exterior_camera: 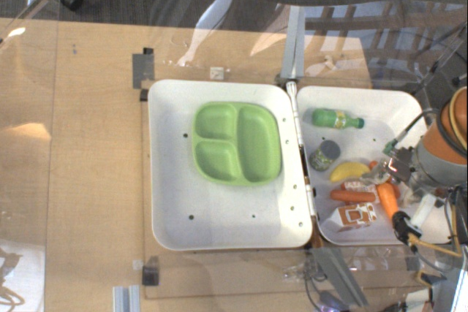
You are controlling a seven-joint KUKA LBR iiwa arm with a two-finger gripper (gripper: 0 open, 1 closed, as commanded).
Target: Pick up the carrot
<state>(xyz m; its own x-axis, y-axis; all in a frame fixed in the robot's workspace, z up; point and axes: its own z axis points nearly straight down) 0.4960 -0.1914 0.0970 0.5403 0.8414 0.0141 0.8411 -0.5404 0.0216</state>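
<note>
The orange carrot (388, 201) lies in the right bin (380, 102), near its front right corner, pointing toward the front edge. My gripper (390, 170) reaches in from the right and sits just over the carrot's far end, between the carrot and a yellow banana (349, 171). The grey wrist with its orange band (447, 139) hides the bin's right side. The carrot rests on the bin floor.
Beside the carrot on the left lie a red sausage (352, 195) and a brown-and-white carton (357, 215). A dark round can (325, 155) and a green bottle (336, 118) sit farther back. The left bin (175, 223) holds a green divided plate (238, 142).
</note>
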